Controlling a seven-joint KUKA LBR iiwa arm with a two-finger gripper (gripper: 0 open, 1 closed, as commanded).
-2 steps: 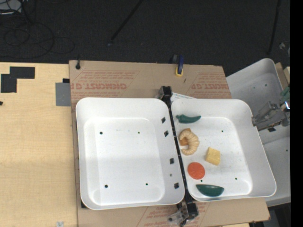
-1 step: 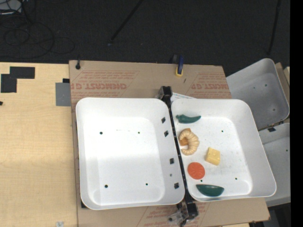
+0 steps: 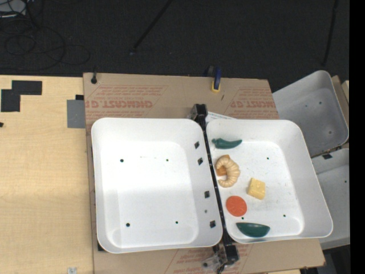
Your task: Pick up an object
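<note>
The right bin (image 3: pixel 296 147) holds several small objects near its left wall. A dark green curved piece (image 3: pixel 227 144) lies at the back. Below it rests a tan ridged ring-shaped piece (image 3: pixel 227 171). A yellow block (image 3: pixel 256 189) sits to its right. A red-orange disc (image 3: pixel 236 206) lies in front of the ring. At the bin's front edge lies a dark teal bowl-shaped piece (image 3: pixel 252 229).
The left bin (image 3: pixel 142 187) stands beside the right one on a cardboard sheet (image 3: pixel 148 99). A blue and yellow clamp (image 3: pixel 216 80) holds the cardboard's far edge. A grey-white panel (image 3: pixel 316 110) lies at the right.
</note>
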